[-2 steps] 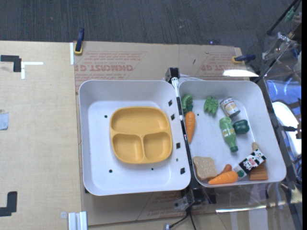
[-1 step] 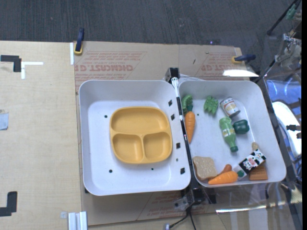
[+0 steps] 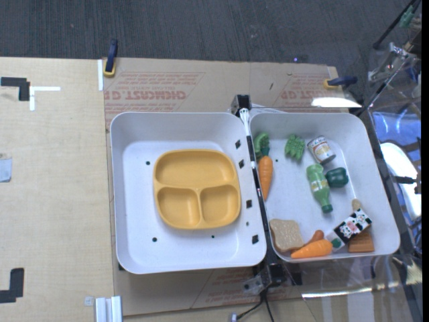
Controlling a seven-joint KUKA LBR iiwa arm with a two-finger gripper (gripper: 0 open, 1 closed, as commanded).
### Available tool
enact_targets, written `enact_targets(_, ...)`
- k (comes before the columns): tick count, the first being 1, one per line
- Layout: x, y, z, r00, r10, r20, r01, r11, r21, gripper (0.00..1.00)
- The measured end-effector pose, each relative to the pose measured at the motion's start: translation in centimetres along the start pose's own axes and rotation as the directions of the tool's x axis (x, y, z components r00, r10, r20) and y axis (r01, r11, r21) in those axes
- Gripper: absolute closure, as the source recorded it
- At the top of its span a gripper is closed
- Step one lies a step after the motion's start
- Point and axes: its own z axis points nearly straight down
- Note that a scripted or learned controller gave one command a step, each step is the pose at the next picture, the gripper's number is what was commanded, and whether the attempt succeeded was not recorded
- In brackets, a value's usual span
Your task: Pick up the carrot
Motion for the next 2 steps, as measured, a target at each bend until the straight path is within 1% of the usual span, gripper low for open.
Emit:
enact_targets(1,0.04,0.21,-0.57,1.000,-0.005,0.005,0.005,1.000,0.002,1.00)
enact_targets(2,0.03,0.21,-0.57,1.000,-0.004,0.005,0.004,1.000,0.003,0.00)
